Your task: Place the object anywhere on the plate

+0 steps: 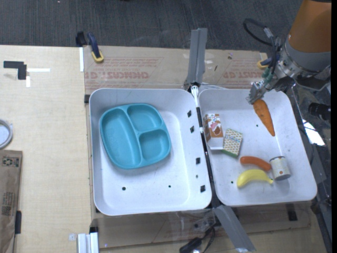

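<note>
An orange carrot [265, 118] hangs at a slant over the upper part of the right bin [300, 191]. Its thick end is up between the fingers of my gripper [257, 95], which is shut on it near the bin's back wall. The blue plate [136, 136], split into three compartments, lies in the left bin [105, 194], toward its upper left. The plate sits well to the left of the gripper, across the divider between the bins.
The right bin holds a small brown-and-white carton [213, 126], a patterned green-edged box [233, 142], an orange-red sausage shape [254, 161], a banana [254, 179] and a small can [280, 167]. A grey post [197, 57] stands behind the bins' junction.
</note>
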{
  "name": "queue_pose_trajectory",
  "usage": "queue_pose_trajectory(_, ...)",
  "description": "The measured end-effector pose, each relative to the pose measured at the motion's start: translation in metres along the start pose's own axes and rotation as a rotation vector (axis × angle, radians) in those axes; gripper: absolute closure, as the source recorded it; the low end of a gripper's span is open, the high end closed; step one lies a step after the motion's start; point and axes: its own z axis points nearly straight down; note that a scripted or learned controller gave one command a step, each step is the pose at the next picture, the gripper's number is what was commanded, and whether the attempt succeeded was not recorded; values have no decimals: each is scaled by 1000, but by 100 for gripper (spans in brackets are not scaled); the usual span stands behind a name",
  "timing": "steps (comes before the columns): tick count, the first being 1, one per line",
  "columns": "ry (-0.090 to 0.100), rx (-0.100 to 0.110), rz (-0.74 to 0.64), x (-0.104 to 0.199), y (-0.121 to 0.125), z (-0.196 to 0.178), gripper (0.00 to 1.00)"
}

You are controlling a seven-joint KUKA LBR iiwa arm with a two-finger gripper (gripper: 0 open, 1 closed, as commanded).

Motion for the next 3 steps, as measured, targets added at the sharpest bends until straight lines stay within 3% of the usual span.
queue_pose_trajectory(1,1,4,283,60,60,97,100)
queue_pose_trajectory(2,0,1,69,117,93,97,100)
queue_pose_trajectory(3,0,0,4,197,115,94,100)
